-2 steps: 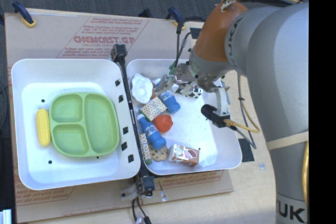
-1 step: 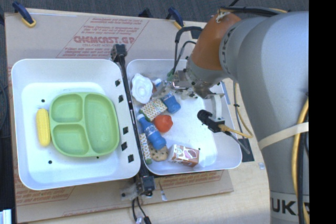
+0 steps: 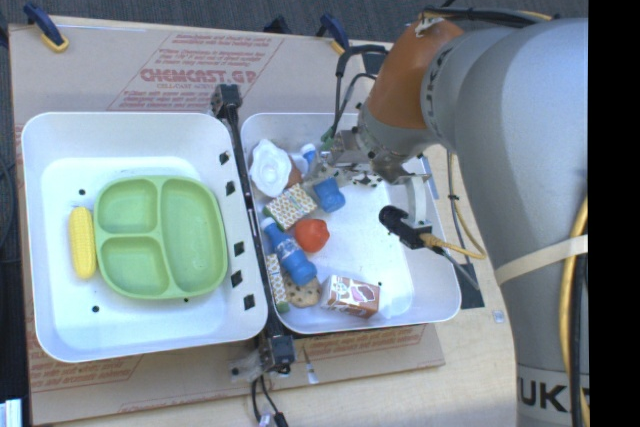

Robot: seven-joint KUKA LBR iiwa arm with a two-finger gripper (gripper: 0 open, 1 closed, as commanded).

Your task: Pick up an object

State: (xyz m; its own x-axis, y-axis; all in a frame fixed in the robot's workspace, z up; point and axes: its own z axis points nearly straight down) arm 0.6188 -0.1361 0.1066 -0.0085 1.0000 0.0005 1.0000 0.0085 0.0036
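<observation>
Blue cup (image 3: 328, 196) sits upper-mid in the right bin (image 3: 440, 290), just below the gripper (image 3: 338, 163); too stubby to call its long axis tbh. Arm (image 3: 500, 115) comes in from the right, wrist bent down over the bin's back half. Can't tell if the gripper's open or closed. Both bins sit on cardboard (image 3: 200, 65). Left bin (image 3: 40, 145) has a green plate (image 3: 160, 235). Red ball (image 3: 313, 235) is near the cup.

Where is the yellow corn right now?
The yellow corn lies in the left bin, along the left side of the green divided plate, far from the toys in the right bin.
</observation>
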